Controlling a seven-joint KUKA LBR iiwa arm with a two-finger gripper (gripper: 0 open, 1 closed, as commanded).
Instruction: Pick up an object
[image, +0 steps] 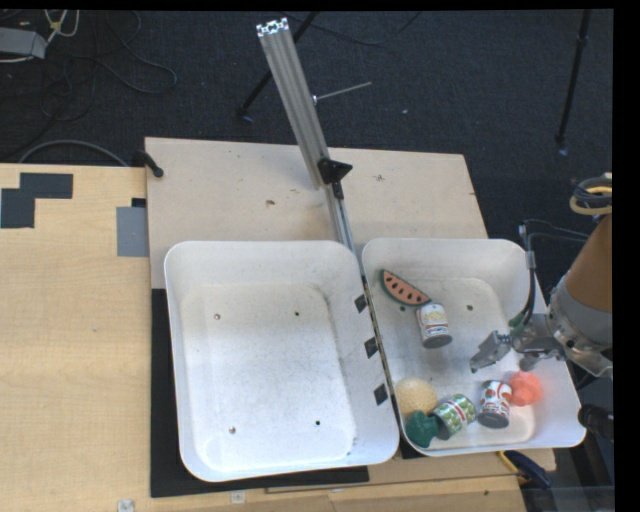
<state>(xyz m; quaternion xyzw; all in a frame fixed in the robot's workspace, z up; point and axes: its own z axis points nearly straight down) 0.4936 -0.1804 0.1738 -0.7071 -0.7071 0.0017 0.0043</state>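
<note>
Pincer (492, 352) is seen low over the right bin (470, 255), at about 3 o'clock of it, reached in from the right edge; whether anything is gripped cannot be told. Nothing is visibly held. Nearest candidate: small can (495, 402) at the pincer's 6 o'clock, red-and-white label, lying beside an orange-pink ball (527, 389). Objects are bunched along the bin's 6 o'clock wall, likely slid there. Green-labelled can (455, 413) sits nearby.
</note>
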